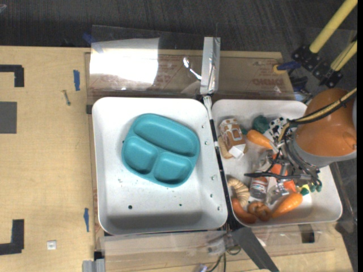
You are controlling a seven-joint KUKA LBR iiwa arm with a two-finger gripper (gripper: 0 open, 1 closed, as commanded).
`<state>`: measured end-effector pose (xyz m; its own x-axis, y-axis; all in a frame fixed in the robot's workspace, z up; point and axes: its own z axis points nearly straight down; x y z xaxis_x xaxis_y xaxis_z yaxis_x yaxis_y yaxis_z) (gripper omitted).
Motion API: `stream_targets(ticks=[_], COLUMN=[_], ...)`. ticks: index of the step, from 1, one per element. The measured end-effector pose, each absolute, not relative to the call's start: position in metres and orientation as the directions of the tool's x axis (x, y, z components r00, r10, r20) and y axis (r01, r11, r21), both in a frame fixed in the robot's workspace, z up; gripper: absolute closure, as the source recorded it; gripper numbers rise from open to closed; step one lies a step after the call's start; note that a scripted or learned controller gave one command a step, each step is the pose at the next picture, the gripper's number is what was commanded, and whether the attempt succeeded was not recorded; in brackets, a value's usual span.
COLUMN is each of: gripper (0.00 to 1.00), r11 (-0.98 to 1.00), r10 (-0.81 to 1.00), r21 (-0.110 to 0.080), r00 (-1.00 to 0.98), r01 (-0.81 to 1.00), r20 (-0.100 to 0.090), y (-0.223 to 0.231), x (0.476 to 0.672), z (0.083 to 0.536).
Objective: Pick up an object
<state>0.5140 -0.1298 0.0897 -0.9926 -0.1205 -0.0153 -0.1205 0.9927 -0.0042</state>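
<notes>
one fixed camera looks down at a slant on both white bins (108, 152), arm (329, 129) entering from right.

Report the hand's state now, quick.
Hand: down among the toys in the right bin; open or shut cannot be told.

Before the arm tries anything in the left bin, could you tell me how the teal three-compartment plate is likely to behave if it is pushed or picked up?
The teal three-compartment plate looks like moulded plastic, so it is probably stiff and light. It lies flat on the smooth floor of the left white bin, so a push would likely slide it, not tip it. Its broad, rounded rim may be awkward for a two-finger grasp.
</notes>
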Motion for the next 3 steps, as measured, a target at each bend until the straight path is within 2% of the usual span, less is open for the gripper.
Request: stream_targets(ticks=[1, 2, 3], gripper=[0.0, 0.0, 0.0], r11=[0.988, 0.983, 0.992], r10=[-0.157, -0.183, -0.129], r21=[-0.006, -0.004, -0.006], r00=[-0.987, -0.983, -0.992], r01=[-0.157, -0.183, -0.129], r20=[-0.016, -0.015, -0.013], y=[-0.104, -0.125, -0.112], x=[0.523, 0.505, 0.513], z=[0.09, 0.09, 0.09])
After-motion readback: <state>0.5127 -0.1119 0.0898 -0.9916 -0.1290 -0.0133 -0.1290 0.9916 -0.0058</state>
